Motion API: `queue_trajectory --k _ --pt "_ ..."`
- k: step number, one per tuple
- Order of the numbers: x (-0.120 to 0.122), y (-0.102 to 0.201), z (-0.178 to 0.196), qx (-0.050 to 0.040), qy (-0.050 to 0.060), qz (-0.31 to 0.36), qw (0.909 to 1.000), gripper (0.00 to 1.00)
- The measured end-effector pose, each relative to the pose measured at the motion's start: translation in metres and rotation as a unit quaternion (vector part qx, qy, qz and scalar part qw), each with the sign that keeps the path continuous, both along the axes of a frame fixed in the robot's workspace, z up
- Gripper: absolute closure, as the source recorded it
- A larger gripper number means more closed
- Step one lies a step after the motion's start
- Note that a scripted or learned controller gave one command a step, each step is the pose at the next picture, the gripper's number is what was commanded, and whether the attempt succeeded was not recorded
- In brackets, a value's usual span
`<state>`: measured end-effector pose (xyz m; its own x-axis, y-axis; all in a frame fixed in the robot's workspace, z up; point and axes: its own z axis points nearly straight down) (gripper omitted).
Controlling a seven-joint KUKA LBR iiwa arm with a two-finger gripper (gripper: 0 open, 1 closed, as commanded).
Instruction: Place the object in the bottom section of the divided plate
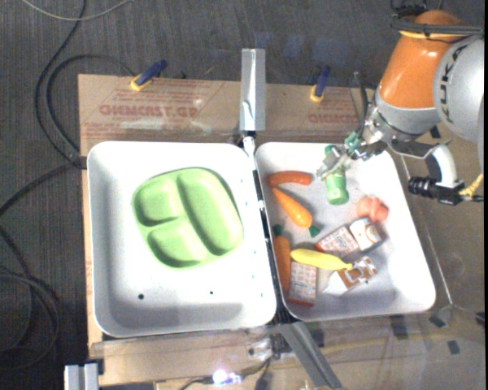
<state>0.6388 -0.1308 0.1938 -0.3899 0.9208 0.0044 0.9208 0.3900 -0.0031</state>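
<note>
Reaching in from the right, arm [427,71] w/ orange band, over upper part of right bin [419,287].

- gripper [338,162]: hangs over right bin's upper middle, tips slanting down-left. Whether open or shut: cannot tell.
- green cup-like object [337,188]: just below gripper tips, touching or nearly so; grip not confirmed.
- sausage, red-orange [289,179]: left of green object, near bin's upper left.
- carrot [294,206]: below sausage, lying diagonal.
- second carrot [282,258]: along right bin's left wall, lower down.
- banana, yellow [320,259]: right of second carrot, lower middle.
- cartons/packets [351,238], [303,283], [358,273]: clustered round banana.
- pink item [376,208]: right of green object, near bin's right side.
- divided plate, green [187,216]: in left bin [114,299], well apart from gripper and green object; three sections.
- clamps [149,74], [319,84]: on cardboard behind both bins.
</note>
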Motion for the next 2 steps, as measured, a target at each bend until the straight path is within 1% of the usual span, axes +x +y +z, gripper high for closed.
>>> queue_trajectory --k 1,2 --pt "-0.003 0.062 -0.014 -0.0013 0.001 0.027 0.9996 1.00" --pt "0.005 0.124 -0.014 -0.0019 0.001 0.053 0.9986 1.00"
